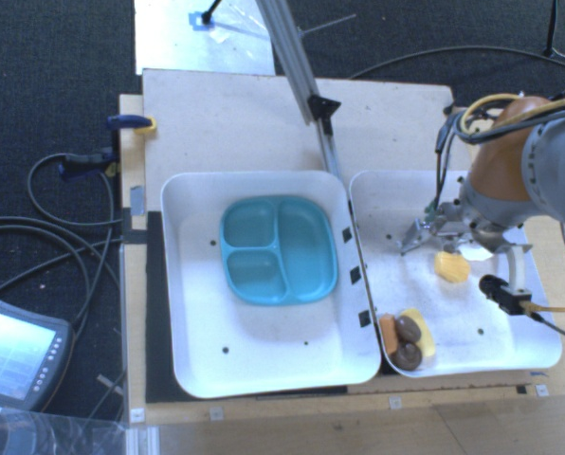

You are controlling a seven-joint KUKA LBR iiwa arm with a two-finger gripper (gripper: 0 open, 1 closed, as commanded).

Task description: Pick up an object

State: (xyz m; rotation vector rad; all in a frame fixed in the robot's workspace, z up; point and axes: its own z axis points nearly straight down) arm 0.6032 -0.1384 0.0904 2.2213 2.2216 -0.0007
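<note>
From the camera view, the arm enters at three o'clock and bends down over the right bin. Its gripper sits low near the bin floor, metal fingers pointing toward nine o'clock; nothing lies between them, but whether they are spread or closed I cannot tell.

A small yellow object lies at about five o'clock of the gripper, just beside it and apart from the fingertips. At the bin's seven o'clock corner a cluster rests against the wall: an orange piece, two brown pieces and a yellow piece partly under them. The left bin holds a teal divided plate near its centre.

The likely target is the yellow object, not yet grasped. The risk, as I judge it: the fingers point away from it, so closing here would catch nothing. The wrist body also hangs close above it and could nudge it aside while repositioning.
</note>
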